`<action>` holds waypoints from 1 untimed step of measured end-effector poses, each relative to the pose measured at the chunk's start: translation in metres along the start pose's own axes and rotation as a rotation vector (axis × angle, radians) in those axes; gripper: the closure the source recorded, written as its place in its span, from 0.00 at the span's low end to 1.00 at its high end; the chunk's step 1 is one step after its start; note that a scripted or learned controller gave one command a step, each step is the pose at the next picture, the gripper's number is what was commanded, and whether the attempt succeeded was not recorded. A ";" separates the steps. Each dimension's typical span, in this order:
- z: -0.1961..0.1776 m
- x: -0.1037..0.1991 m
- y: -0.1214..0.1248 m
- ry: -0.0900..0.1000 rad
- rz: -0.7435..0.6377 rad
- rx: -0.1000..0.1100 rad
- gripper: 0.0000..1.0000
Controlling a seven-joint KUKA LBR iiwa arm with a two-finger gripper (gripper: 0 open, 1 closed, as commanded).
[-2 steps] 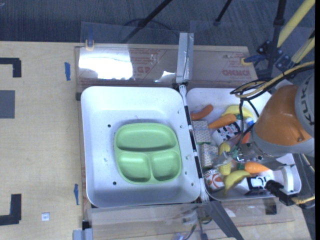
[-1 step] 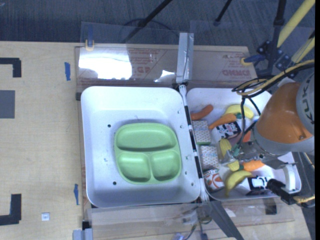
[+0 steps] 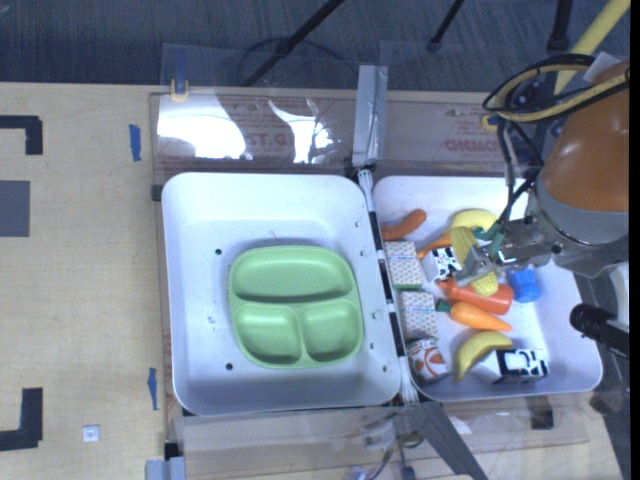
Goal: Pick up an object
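My gripper [image 3: 487, 255] hangs low over the middle of the right bin [image 3: 570, 368], reaching in from the right. Directly under it lie a yellow corn-like toy [image 3: 466, 240] and an orange carrot [image 3: 478, 315], with a second orange-red piece [image 3: 462, 293] just above the carrot. A blue block [image 3: 525, 287] sits to the gripper's right. A yellow banana [image 3: 481, 348] lies nearer the front. An orange sausage [image 3: 403, 224] rests at the bin's back left. The gripper body hides whatever is right beneath it.
The left bin [image 3: 190, 268] holds a green divided plate [image 3: 295, 303]. Along the right bin's left wall are two small patterned boxes [image 3: 403, 265] [image 3: 419, 314] and a can [image 3: 429, 360]. A black-and-white item [image 3: 521, 364] lies at the front right.
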State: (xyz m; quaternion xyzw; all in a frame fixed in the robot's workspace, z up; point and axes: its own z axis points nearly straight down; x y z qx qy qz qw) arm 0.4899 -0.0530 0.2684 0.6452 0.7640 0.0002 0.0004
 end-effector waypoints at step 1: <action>-0.006 -0.019 -0.006 -0.002 -0.047 -0.002 1.00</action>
